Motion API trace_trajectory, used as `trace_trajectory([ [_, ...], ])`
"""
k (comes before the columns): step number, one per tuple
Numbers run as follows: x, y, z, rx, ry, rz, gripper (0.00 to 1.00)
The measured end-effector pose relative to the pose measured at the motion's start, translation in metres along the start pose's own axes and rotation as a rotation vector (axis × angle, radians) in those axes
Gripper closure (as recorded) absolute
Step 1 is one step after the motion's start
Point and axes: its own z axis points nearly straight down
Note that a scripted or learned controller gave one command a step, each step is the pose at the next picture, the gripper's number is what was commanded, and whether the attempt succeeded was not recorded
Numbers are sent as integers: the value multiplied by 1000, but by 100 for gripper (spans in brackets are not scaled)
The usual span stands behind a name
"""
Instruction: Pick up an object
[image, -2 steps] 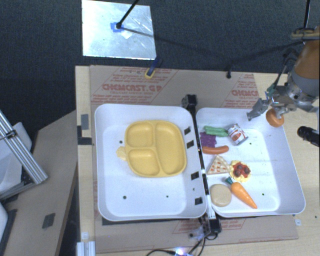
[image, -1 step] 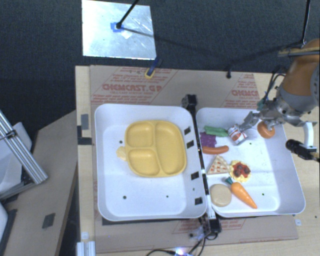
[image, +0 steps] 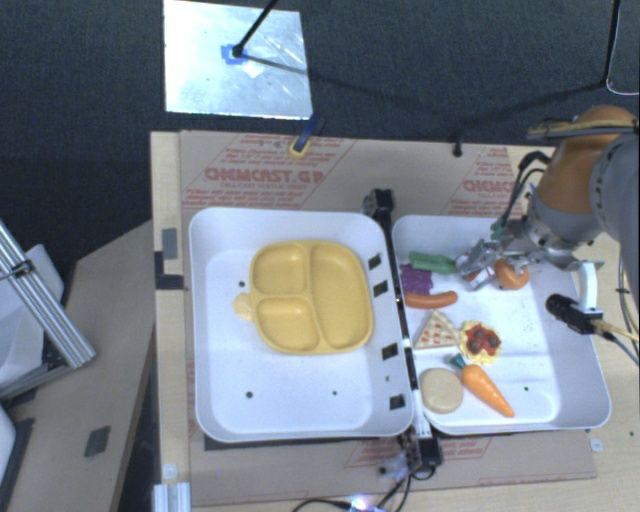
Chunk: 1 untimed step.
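My gripper (image: 481, 267) is low over the back of the right bin (image: 575, 385), reaching in from the right. A small round orange toy (image: 514, 276) lies right beside it on its right side, touching or nearly touching the metal. A green piece (image: 432, 261) and a purple piece (image: 415, 279) lie just left of the gripper. In front of them are a sausage (image: 430, 298), a pizza slice (image: 437, 330), a red and yellow food toy (image: 481, 341), a carrot (image: 487, 390) and a round beige cookie (image: 441, 390).
The left bin (image: 230, 400) holds a yellow divided plate (image: 305, 297). A black divider (image: 395, 300) runs between the two bins. A black cable part (image: 570, 314) hangs over the right bin's right side.
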Motion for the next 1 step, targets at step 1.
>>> trace_trajectory([
  [1,1,3,15,-6,-1,-1,0],
])
